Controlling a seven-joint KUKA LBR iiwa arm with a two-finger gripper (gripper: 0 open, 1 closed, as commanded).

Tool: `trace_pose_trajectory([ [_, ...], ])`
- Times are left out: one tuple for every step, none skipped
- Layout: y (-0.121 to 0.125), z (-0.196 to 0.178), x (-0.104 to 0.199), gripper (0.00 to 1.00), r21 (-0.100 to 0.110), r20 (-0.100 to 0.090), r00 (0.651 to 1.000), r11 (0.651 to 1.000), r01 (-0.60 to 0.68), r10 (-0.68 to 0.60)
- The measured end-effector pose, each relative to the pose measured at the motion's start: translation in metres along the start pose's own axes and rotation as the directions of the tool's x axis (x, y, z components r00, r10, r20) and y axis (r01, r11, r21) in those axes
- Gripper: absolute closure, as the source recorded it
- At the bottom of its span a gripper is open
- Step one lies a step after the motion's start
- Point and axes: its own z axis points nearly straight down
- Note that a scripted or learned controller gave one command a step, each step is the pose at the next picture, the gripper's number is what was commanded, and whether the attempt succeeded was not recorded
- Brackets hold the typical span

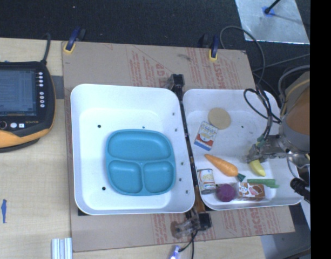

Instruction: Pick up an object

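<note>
Two shallow white plastic bins are sitting side by side on a brown cardboard sheet (154, 63) at the middle of the frame. The left bin (87, 144) is holding a light blue three-compartment plastic tray (139, 162), lying flat at its centre. The right bin (235, 99) is carrying the small items: a round tan disc (219, 118) toward the upper middle, a small white carton with blue and red print (205, 135) just left of and below it, an orange toy carrot (221, 165) lying at a slant in the middle, a small printed can (207, 180) at the lower left, a purple round toy (225, 192) just right of the can, a flat printed packet (250, 190) beside that, a green stick-shaped piece (262, 182) above the packet, and a small yellow toy banana (257, 168) at centre right.

The grey arm with its orange band (297, 115) is reaching in at the right edge. Its two-finger gripper (261, 151) is hanging low over the right bin, directly above and seemingly touching the banana's upper end. Whether the claw is spread or pinching, I cannot tell.

A black and orange handheld control pendant (19, 104) is resting at the far left of the frame.
</note>
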Motion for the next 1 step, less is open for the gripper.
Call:
trace_pose_trajectory([
  [0.0194, 0.0099, 0.0523, 1.00, -0.001, -0.002, 1.000, 1.000, -0.003, 0.003],
])
